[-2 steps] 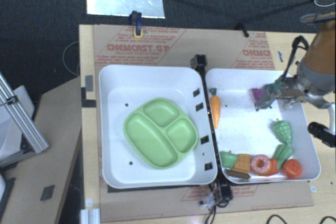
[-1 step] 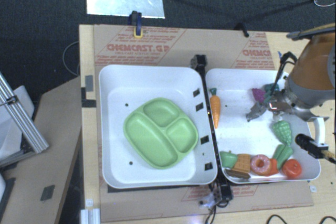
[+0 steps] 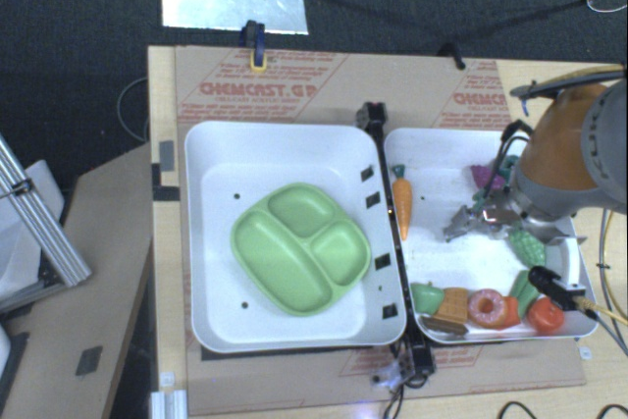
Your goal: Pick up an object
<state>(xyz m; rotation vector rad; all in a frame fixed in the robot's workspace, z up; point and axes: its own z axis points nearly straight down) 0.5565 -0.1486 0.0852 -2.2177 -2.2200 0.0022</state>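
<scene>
The KUKA arm's gripper [image 3: 469, 221] hangs low over the bare middle of the right bin [image 3: 432, 152], fingers spread and holding nothing. A toy carrot [image 3: 400, 197] lies at its nine o'clock against the divider; a doughnut [image 3: 487, 307] sits at six o'clock. Judged an approach: the next move needs centring over one piece before closing.

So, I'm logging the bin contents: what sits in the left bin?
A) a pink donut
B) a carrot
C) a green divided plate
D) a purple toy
C: the green divided plate lies in the left bin, while the carrot and pink donut are in the right bin.
</scene>
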